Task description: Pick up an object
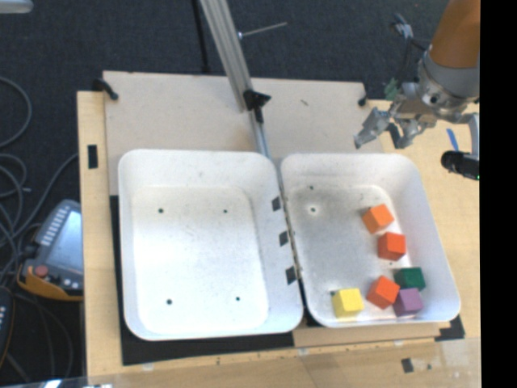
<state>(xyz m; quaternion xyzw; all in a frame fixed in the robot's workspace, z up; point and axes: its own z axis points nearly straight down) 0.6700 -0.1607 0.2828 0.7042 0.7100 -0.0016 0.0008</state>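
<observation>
Above the far edge of the right bin (420, 186), near the upper right of the camera view, the gripper (386, 132) is held clear of the bin's contents, its two fingers spread apart and nothing seen between them. The orange band of the arm (457, 31) rises behind it. Nothing has been grasped, so the step in hand is judged to be the approach, with the pick itself not yet begun. Inside the right bin, the candidate objects are gathered toward its right and near sides: an orange block (377, 217) nearest the gripper, a red-orange block (392, 245) just beyond it, then a green block (410, 278), another orange block (383, 292), a purple block (409, 301) and a yellow block (349, 301) near the front rim. The last four lie close together, some apparently touching. For the next move, one target would need choosing; the nearest orange block, standing apart from its neighbours, is judged easiest. The fingers would have to be brought over it, lowered either side, and closed. The left bin (137, 241) plays no part.
</observation>
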